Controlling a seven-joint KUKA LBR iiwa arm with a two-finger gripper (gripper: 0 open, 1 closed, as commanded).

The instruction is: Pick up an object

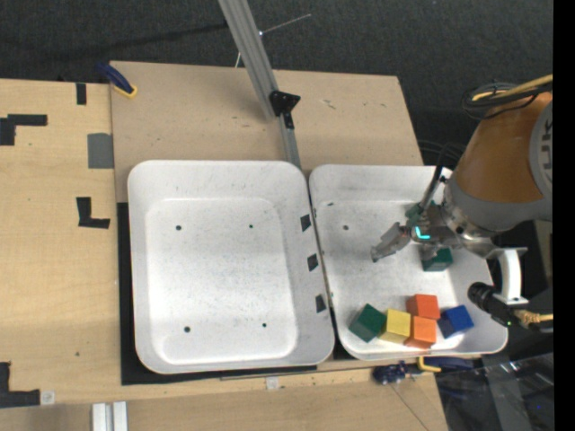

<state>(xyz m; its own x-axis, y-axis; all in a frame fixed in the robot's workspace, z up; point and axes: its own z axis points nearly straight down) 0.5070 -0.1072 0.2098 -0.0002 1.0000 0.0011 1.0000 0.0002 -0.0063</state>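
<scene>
Where arm hides it, pincer (415, 241) spread unclear, dark green block (438, 259) half-covered.

The arm (512, 164) has a broad orange band above a grey wrist, with a small teal light at its end effector (415, 238).

A pale wooden worktop (225, 115) with black tape marks (87, 212) sits on dark grey carpeted floor (108, 16). A slanted metal pole (254, 48) rises over it. Lighting is even and dim.
</scene>
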